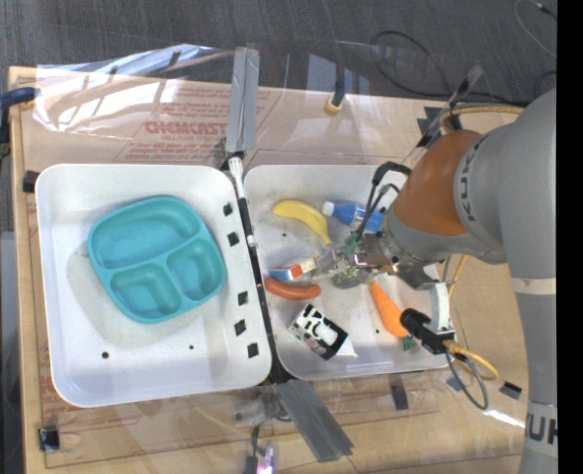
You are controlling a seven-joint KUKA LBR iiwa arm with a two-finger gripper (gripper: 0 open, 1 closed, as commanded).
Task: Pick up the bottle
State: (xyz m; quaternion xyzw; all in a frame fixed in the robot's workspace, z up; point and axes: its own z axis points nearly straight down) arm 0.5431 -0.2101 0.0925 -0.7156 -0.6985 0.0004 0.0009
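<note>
Tool low in the right bin, bottle at the bin's far edge.

I see the tool (349, 261) down among the items near the middle of the right bin (282, 358); I cannot tell its state. The bottle (349, 211) lies near the far edge, beside the banana (304, 219), partly behind the arm (469, 200).

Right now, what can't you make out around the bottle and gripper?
- Bottle: its right part is hidden behind the arm in the camera view.
- Gripper: too small and cluttered to tell its finger state or whether it touches anything.
- Carrot: its lower end lies under a black part of the arm.
</note>
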